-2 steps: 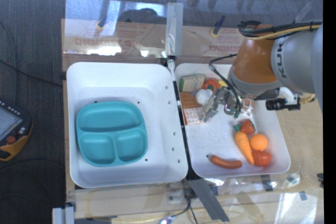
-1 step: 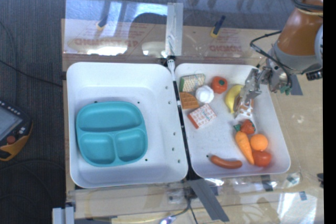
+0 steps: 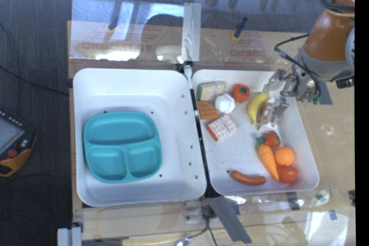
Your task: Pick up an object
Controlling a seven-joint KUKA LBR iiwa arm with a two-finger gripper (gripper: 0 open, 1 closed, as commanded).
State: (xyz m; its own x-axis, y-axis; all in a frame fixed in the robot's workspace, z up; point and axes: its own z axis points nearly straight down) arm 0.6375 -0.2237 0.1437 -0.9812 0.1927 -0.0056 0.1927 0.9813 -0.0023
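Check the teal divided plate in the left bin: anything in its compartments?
Empty. The teal plate lies flat in the left bin, all three compartments bare. The food items sit in the right bin.

I'm looking at a robotics lab bench — two shallow white bins (image 3: 173, 80) on a wooden top, clear shields behind them. Left of the gripper (image 3: 277, 102) lies plastic toy food (image 3: 222, 127); far left, a teal tray (image 3: 121, 145) and a handheld controller (image 3: 11, 147) on dark carpet.
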